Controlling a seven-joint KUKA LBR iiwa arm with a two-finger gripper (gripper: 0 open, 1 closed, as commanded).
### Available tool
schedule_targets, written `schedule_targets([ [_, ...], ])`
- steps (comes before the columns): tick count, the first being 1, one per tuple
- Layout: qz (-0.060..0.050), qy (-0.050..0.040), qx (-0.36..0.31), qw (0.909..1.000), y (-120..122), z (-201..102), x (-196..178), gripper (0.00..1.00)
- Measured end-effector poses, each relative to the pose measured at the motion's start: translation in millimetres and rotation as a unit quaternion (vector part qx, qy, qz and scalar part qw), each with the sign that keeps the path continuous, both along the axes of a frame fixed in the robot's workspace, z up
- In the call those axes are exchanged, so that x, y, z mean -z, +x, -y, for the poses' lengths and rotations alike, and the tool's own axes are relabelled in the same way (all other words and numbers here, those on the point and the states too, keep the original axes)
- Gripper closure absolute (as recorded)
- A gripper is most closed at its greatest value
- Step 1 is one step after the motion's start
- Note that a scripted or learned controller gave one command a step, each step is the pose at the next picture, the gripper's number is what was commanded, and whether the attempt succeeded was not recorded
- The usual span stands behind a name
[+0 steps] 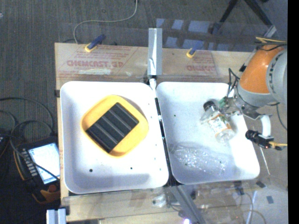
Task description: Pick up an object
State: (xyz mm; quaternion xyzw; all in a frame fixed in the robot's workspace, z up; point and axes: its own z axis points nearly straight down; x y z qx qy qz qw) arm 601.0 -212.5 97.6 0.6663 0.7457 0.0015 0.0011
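The table (117, 64) is a pale wooden board with faded red lettering, and two yellow-and-blue clamps (95, 42) sit at its far edge. On it lie two shallow white plastic bins with rounded corners, side by side and touching along a dark seam. The left bin (74, 171) holds one thing: a yellow, rounded-square pad with a black ribbed panel (114, 126) set into its top, turned at a slant and lying near the bin's middle. The right bin (187, 101) holds a crinkled sheet of clear plastic wrap (198, 158) flat on its near floor, and a small clear plastic bottle (218, 125) lying on its side toward the far right, with a dark cap end and a label of orange and green.

The grey arm with its orange band (264, 73) comes in over the right bin's right rim. The hand (227, 105) is down at the bottle's far end, touching or just above it; wires and the wrist hide the fingers, so I cannot tell whether they are spread or pressed together, nor whether they pinch the bottle.

A tablet (39, 160) with cables lies on the carpet left of the table.
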Motion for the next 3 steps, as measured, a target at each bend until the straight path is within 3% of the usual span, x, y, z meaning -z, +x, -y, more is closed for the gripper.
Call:
schedule_targets([
  [1, -0.001, 0.0037, -0.015, 0.9999, 29.0, 4.4, 3.8, 0.00],
  [2, -0.001, 0.0034, -0.016, 0.9999, 29.6, 3.1, -5.8, 1.00],
  [3, -0.002, -0.0007, -0.088, 0.9961, 43.2, -61.1, -94.0, 1.00],
])
